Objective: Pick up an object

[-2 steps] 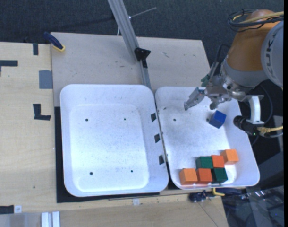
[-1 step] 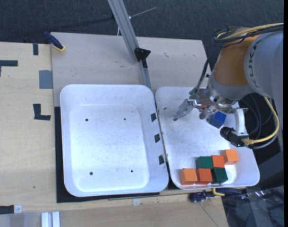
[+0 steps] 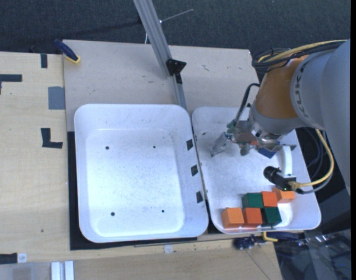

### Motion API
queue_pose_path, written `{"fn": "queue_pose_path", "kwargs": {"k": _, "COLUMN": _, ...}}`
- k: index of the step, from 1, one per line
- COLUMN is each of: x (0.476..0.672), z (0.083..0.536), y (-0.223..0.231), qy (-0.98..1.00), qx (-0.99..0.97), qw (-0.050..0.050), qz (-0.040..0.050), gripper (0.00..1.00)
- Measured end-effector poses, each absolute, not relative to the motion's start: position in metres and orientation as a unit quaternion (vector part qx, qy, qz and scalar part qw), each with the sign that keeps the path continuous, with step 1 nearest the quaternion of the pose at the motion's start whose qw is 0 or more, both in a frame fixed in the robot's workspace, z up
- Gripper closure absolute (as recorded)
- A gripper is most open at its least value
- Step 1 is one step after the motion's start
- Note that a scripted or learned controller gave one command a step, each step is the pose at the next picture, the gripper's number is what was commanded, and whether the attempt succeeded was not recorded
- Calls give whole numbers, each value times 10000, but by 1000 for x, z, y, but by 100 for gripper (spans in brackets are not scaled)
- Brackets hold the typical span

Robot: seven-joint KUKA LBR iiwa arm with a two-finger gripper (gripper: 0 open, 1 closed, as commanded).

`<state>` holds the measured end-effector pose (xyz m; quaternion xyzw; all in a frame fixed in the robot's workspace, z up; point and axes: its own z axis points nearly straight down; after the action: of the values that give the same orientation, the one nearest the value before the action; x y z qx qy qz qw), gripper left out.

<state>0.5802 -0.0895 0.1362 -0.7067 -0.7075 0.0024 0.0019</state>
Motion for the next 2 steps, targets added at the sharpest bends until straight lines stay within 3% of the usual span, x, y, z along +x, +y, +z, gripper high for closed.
{"fn": "queue_pose_path", "kwargs": {"k": 1, "x": 581, "z": 148, "y": -88, "qy": -7083, "qx": -7059, "qw": 16, "qz": 6, "gripper": 100}}
{"fn": "queue_pose_path", "kwargs": {"k": 2, "x": 581, "z": 191, "y": -90, "qy": -7076, "qx": -7066, "qw": -9, "qz": -12, "gripper": 100}}
